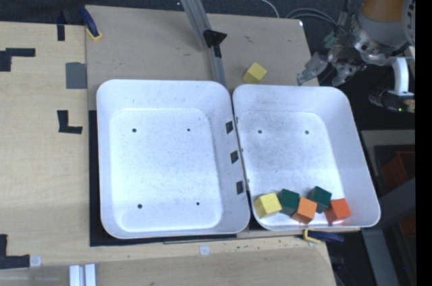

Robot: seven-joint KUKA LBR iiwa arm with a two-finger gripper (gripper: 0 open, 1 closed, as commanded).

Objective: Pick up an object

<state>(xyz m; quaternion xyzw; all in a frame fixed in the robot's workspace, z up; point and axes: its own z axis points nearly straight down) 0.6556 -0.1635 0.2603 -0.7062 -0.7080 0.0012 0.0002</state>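
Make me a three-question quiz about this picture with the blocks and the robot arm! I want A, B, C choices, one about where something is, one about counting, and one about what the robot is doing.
1. Where is the lone yellow block?
A. In the left bin
B. On the bench behind the bins
C. In the gripper

2. How many blocks lie in the right bin?
A. Two
B. Five
C. Nine

3. Where is the gripper now?
A. Above the bench, past the right bin's far corner
B. Down among the blocks
C. Inside the left bin

Answers:
1. B, it sits on the board beyond the bins' far rims.
2. B: one yellow, two green, two orange, clustered at the near edge.
3. A, it hangs near that corner, far from the cluster.
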